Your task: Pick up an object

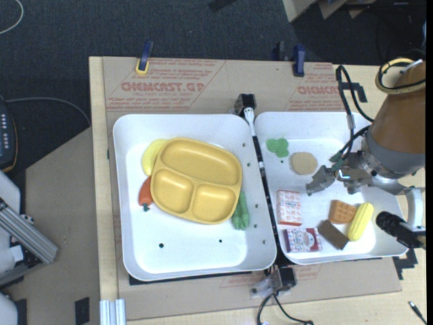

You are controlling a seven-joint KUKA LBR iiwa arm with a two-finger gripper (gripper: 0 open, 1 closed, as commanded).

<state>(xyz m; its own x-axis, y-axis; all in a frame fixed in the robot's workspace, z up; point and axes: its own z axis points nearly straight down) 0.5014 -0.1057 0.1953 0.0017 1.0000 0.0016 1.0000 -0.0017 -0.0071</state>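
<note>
Gripper (323, 180) over the right bin (308, 128), nothing in it that I can see.
Whether it's open or closed I cannot tell. My arm (399, 124) enters across the bin's right edge, tool hanging near the tan cookie (304, 162) and waffle (342, 212).

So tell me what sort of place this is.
Most likely a robot test bench in a lab: two white bins clamped to a board, toy food such as a corn cob and waffle, and a robot arm reaching in.

The arm (399, 120) reaches in from the right, its gripper (323, 179) low with 2 fingers spread.
</note>
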